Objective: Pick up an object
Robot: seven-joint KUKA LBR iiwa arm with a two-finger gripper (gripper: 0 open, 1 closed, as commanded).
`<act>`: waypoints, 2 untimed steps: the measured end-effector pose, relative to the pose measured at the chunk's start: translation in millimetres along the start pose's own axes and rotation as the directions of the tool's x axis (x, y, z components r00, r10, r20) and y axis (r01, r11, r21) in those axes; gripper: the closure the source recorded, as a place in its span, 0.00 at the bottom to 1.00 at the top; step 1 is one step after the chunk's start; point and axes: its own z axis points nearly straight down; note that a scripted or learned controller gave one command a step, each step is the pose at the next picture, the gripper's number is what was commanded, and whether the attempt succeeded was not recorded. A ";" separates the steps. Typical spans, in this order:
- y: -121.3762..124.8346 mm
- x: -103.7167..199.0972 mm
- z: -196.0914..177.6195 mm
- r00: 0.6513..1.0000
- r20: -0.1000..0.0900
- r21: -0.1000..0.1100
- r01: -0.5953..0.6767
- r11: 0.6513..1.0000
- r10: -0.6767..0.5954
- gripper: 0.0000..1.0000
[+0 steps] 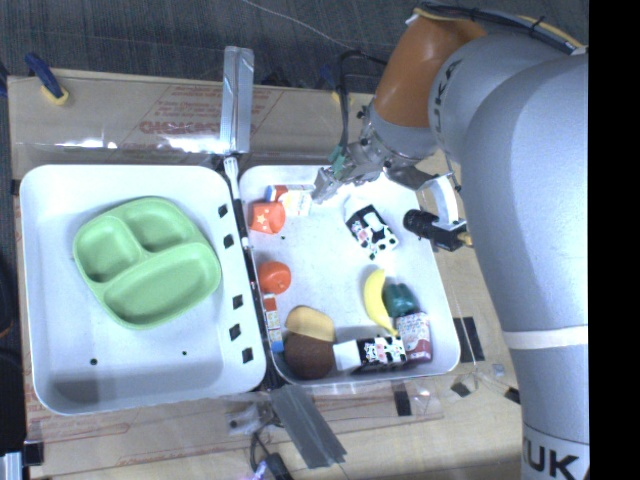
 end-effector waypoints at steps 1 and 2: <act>-41.8 -31.0 51.5 0.910 -0.007 0.009 0.414 0.910 -0.414 1.00; -27.5 -93.6 91.9 0.812 -0.003 0.005 0.583 0.812 -0.583 1.00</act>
